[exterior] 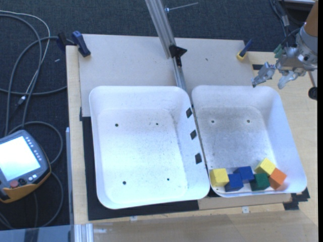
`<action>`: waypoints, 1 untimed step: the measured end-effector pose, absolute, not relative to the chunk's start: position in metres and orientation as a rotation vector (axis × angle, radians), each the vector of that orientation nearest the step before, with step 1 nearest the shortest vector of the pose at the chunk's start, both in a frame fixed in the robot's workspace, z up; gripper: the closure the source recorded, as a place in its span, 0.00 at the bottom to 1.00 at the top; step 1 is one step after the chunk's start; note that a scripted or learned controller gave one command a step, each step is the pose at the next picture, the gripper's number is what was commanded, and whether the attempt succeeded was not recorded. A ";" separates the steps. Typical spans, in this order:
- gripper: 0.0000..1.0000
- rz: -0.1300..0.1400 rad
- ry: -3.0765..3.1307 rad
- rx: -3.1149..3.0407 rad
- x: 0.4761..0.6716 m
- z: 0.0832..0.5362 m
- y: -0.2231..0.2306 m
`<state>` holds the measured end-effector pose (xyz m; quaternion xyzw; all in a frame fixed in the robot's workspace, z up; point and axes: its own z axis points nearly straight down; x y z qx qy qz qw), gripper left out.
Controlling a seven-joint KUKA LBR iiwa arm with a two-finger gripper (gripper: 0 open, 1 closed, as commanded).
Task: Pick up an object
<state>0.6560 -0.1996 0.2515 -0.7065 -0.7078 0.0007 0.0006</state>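
1. The hand (pixel 271 78) hangs up over the far right corner of the right bin (pixel 285 116), fingers spread open, nothing between them.
2. All the blocks sit bunched in that bin's near corner: yellow block (pixel 219 176), two blue blocks (pixel 238 178), green block (pixel 260 181), another yellow one (pixel 266 166), orange block (pixel 277 178).
3. Left bin (pixel 101 105) sits right alongside on the bench (pixel 126 59).

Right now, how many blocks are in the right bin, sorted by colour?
Yellow blocks: 2
Blue blocks: 2
Green block: 1
Orange block: 1
Total: 6, clustered at the near end of the right bin.
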 end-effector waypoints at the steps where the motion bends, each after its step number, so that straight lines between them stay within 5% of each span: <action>1: 0.00 -0.009 -2.231 -2.228 0.641 0.383 -0.199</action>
